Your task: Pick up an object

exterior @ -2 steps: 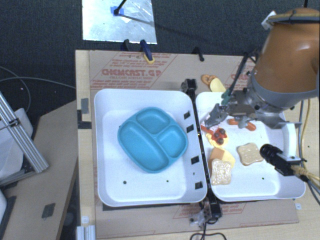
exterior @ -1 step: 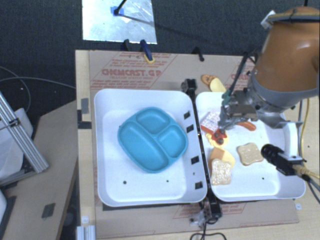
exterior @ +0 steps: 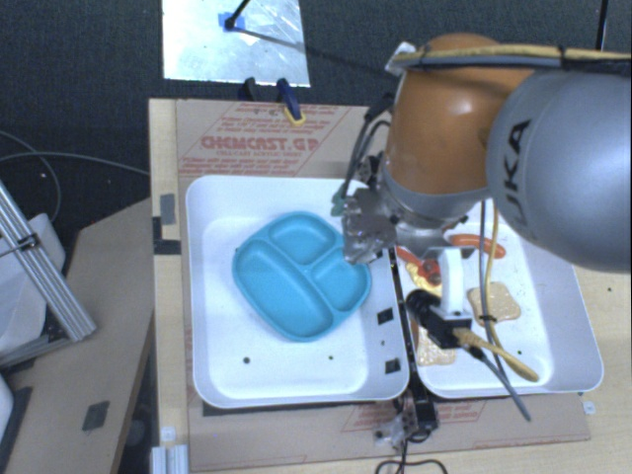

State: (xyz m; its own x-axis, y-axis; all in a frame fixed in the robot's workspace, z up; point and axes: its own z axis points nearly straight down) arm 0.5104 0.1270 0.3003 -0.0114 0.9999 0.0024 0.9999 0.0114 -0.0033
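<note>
A light blue divided plate (exterior: 296, 276) lies flat in the middle of the left white bin (exterior: 276, 368). My gripper (exterior: 356, 245) hangs from the grey and orange arm, low over the plate's right rim, close to the wall between the two bins. The wrist hides its tips, and nothing shows as held. In the right bin (exterior: 565, 336), partly under the arm, lie a red-orange piece (exterior: 476, 244), a flat tan piece (exterior: 497, 305) and a wooden utensil (exterior: 506, 357).
A second tan piece (exterior: 433, 350) lies at the right bin's near left corner. A thin grey rod (exterior: 510, 391) crosses that bin's front rim. Behind the bins a cardboard sheet (exterior: 259, 144) and a shiny panel (exterior: 235, 28) lie flat.
</note>
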